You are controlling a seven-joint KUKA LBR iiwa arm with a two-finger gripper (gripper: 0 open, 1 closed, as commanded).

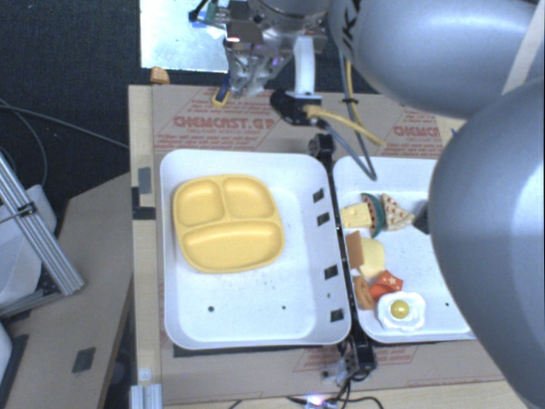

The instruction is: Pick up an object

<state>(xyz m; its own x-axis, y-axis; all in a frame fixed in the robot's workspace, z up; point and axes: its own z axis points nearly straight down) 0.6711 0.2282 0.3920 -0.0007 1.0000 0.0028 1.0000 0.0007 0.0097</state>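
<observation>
Lying flat, the yellow divided plate (228, 223) runs lengthwise left-right, while the gripper (247, 73) hangs with its opening impossible to judge.

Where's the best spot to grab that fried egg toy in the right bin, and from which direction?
Probably from straight above, fingers closing across the fried egg's raised yolk. It lies flat near the right bin's front rim, its thin white edge offering little hold, and other toy food crowds its far side.
</observation>
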